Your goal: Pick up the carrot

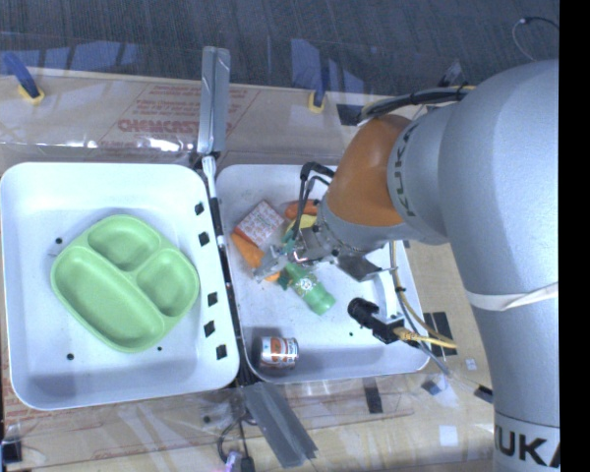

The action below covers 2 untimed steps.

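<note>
An orange carrot (248,248) lies in the right bin (374,360), near its left wall, next to a small packet (262,222). My gripper (280,261) hangs low over the bin's middle, just right of the carrot, in among the clutter. Its fingertips are lost against the items beneath. A green bottle (311,291) lies just below and to the right of the gripper.
A green divided plate (125,280) sits in the left bin (29,205). A small can (276,351) lies at the right bin's front edge. Another orange item (297,207) shows behind the wrist. The arm covers the bin's right half.
</note>
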### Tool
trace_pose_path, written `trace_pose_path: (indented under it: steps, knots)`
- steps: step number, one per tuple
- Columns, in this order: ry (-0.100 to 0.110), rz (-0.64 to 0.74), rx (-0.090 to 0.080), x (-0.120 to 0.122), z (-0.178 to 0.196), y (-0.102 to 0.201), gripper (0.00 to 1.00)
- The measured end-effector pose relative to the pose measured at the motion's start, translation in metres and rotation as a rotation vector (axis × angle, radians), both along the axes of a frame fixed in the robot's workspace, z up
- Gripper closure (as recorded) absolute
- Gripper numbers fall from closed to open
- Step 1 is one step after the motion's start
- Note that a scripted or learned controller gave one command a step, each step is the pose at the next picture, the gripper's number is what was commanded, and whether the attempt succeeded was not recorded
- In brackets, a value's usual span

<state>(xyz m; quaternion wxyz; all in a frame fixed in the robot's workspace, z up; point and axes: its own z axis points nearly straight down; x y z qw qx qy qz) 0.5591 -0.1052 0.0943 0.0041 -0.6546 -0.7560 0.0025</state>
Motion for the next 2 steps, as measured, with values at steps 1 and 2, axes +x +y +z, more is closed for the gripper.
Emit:
trace_pose_path:
  steps: [1, 2]
  knots:
    - [0.005, 0.009, 0.0, 0.0, 0.009, 0.0, 1.0]
    - [-0.002, -0.168, -0.003, 0.026, 0.123, 0.05, 1.0]
